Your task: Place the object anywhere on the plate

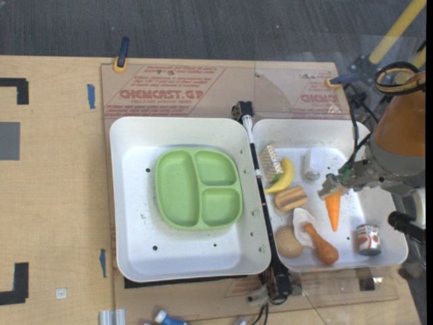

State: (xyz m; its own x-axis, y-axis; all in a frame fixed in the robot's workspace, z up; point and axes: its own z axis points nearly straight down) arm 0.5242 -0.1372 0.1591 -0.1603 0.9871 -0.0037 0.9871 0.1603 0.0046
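Note:
A green divided plate (pixel 198 188) lies in the middle of the left white bin (pixel 128 181). The right bin (pixel 396 252) holds several toy foods. Among them an orange carrot (pixel 333 213) points toward the near edge. My gripper (pixel 335 183) hangs over the right bin, right at the carrot's thick upper end, with the grey and orange arm (pixel 399 134) reaching in from the right. Whether it touches the carrot is unclear from above.
Around the carrot lie a yellow banana (pixel 284 176), a hot dog bun (pixel 291 198), a chicken drumstick (pixel 318 242), a round bread roll (pixel 289 242), a small can (pixel 368 238) and a white cup (pixel 316 161). A ridged divider (pixel 256 181) separates the bins.

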